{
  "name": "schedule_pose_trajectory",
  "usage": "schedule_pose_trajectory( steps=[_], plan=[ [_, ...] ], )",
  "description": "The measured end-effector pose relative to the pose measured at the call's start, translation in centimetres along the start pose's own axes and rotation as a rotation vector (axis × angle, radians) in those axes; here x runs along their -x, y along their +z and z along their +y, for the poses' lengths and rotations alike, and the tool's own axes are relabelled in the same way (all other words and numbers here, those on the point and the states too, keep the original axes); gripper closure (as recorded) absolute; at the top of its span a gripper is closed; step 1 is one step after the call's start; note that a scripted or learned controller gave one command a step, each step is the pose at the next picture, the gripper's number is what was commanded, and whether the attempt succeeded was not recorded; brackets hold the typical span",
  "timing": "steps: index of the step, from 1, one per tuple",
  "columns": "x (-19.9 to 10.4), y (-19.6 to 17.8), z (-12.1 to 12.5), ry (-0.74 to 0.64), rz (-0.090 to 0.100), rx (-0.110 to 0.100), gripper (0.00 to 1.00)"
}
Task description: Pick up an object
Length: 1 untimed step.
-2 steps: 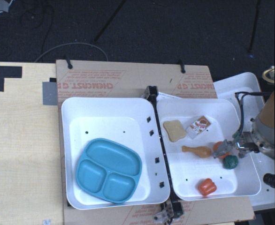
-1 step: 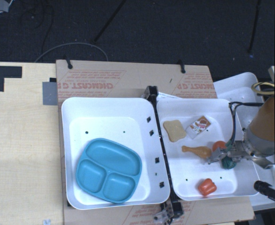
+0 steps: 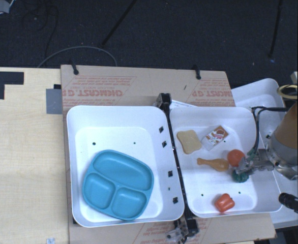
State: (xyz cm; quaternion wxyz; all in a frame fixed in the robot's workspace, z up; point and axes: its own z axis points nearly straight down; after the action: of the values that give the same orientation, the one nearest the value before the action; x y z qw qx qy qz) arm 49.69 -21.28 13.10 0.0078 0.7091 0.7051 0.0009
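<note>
Several small toy foods point(image 3: 213, 163) lie in the right bin point(image 3: 243, 204); the hand point(image 3: 246, 168) is seen beside a light, stiff orange ball point(image 3: 235, 157), best pinched across its middle; its opening cannot be told.

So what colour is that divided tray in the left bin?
Light blue all over; the tray shows plainly in the camera view.

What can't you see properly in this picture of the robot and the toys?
- The gripper: too small and blurry to tell how its fingers stand.
- The dark green thing under it: partly covered by the gripper, shape unclear.
- The small packet: its print is too tiny to read.
- The arm: cut off by the right edge.
</note>
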Motion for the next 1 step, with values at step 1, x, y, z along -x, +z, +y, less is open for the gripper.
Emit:
schedule_pose_trajectory(
  steps=[1],
  plan=[
    [-0.12,-6.04,-0.5,-0.007,0.009,-0.011,1.0]
  ],
)
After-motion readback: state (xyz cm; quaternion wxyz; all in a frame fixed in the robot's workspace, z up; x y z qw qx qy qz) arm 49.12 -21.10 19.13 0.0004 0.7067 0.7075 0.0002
